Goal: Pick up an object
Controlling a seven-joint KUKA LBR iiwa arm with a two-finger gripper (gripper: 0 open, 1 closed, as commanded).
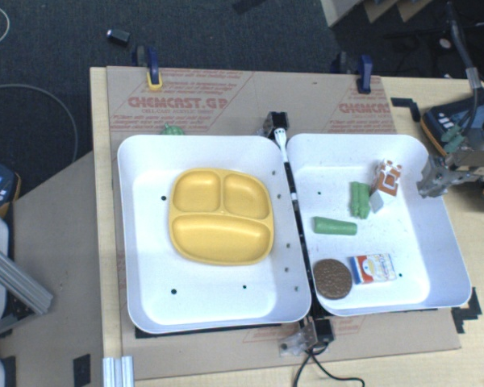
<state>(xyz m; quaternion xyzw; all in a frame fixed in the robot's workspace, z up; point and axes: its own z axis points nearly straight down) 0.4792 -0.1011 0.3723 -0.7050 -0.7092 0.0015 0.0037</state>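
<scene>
Arm reaches in low from the right edge; claw [432, 185] sits at the rim of the right shallow white bin [448, 252]. Claw state: cannot tell. Small orange-and-white box [388, 177] lies inside that bin, just left of the claw, apart from it, with a green block [359, 199] beside it.

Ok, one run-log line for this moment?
end effector: right bin's right rim, not holding | yellow divided plastic tray: left bin | round brown cookie: untouched
</scene>
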